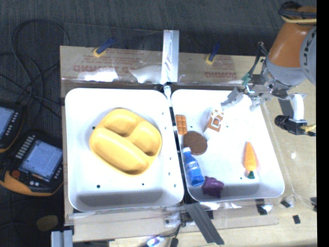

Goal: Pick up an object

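White plastic forms both shallow bins on the desk (72, 55). The left bin (77, 184) carries one large yellow bread-shaped object (126, 140), which occupies most of its floor; open floor remains along the near wall and in the left corners. The right bin (267, 181) shares a raised central rim with the left bin.

Contents of the right bin:
- An orange waffle-patterned block (181, 123) lies just beside the central rim.
- A brown disc (196, 142) lies near the block, on its right and nearer side.
- A blue bottle (192, 166) lies beside the central rim, its white cap touching or almost touching the disc.
- A purple object (212, 186) sits at the near wall, just beside the bottle base.
- An orange carrot (249, 158) lies on the right side, well apart from the others, tip pointing far.
- A small brown and white box (215, 120) stands tilted in the far half.

The claw (241, 92) hangs over the far right part of the right bin, above and to the right of the box. Whether it is released or clenched cannot be determined; no object is visible in it. The bin floor between box and carrot is open.

The grey arm with its orange band (290, 40) enters from the far right. Dark carpet (51, 9) surrounds the desk. Black cables (31, 40) and handheld control pendants (36, 161) lie on the floor at left.
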You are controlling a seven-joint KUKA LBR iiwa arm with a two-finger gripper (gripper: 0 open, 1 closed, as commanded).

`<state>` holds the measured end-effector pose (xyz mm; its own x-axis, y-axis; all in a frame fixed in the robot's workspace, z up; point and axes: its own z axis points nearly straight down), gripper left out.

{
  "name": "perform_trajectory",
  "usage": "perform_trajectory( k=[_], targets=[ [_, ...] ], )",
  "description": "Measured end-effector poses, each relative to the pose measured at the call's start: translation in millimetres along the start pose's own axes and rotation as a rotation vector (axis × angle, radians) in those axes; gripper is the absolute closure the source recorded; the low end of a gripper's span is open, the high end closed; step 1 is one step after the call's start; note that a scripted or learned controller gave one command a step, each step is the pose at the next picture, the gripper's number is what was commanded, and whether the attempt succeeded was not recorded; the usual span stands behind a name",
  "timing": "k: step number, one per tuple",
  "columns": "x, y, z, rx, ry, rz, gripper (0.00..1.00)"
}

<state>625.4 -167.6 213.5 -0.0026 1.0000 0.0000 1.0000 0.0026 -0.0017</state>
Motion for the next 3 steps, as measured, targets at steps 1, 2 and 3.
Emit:
perform_trajectory(
  k=[1,2,3],
  targets=[
    [14.5,20.4,116.3,-0.003,-0.001,-0.289,0.0],
    [15.6,21.8,105.3,-0.006,0.0,-0.289,1.0],
    [111.5,11.5,-1.9,0.0,-0.001,-0.078,1.0]
  ],
)
